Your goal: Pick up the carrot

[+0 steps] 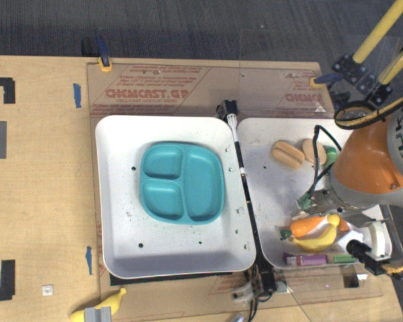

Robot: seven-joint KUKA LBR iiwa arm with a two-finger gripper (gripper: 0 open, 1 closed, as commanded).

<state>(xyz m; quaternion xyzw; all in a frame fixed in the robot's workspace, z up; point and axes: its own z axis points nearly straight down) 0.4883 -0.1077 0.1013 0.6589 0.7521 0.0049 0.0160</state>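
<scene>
the arm reaches in from the right, its orange band over the right bin [269, 180]. the tool [317, 205] sits low there, and whether it is wide or narrow i cannot tell. the carrot [306, 227] lies near the bin's front, touching a banana [322, 237]. a teal divided plate [183, 182] rests in the left bin [114, 180].

Two bins side by side — arm over the right one

The gripper [320, 210] hangs in the right bin [269, 180]; the carrot [307, 227] lies just below it, touching the banana [320, 237]. A bread roll [288, 154] lies behind-left of it — the divided plate [183, 182] sits far left, in the left bin [114, 180].
</scene>
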